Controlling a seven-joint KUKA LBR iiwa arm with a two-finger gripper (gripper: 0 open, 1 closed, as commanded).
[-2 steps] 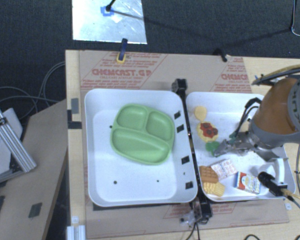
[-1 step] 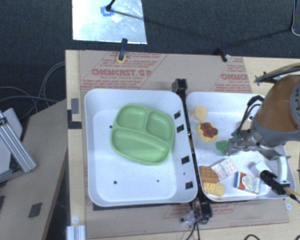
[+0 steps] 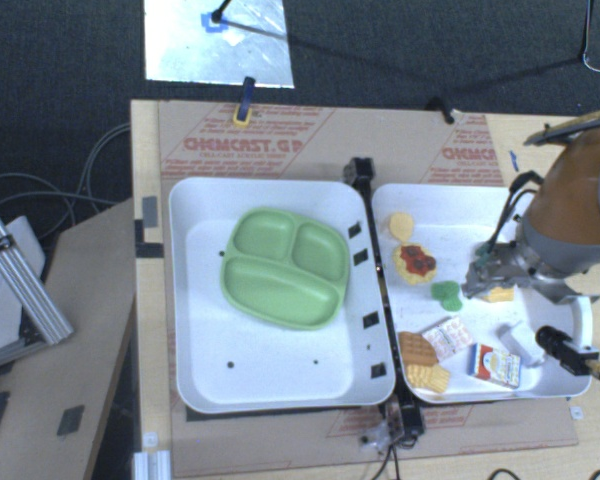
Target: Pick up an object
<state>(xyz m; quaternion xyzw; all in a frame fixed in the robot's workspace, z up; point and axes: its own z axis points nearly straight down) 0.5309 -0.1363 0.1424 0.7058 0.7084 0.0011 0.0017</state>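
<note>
Basically, gripper (image 3: 485,280) is down in the right bin (image 3: 450,200), over a small yellow piece (image 3: 500,293) that sits right of the green blob (image 3: 445,292); tool state: can't tell from this angle, and nothing is visibly held. Taking the green blob as landmark: pizza-like toy (image 3: 416,262) just up-left of it, yellow round piece (image 3: 401,227) further up, wrapped packet (image 3: 450,339) just below, crackers (image 3: 421,360) down-left, carton (image 3: 496,365) down-right. All look like light, stiff plastic play food, probably slick. My guess: yellow piece is the nearest target; pinch it across its narrow sides. Green divided plate (image 3: 284,268) sits well left, in the other bin.
</note>
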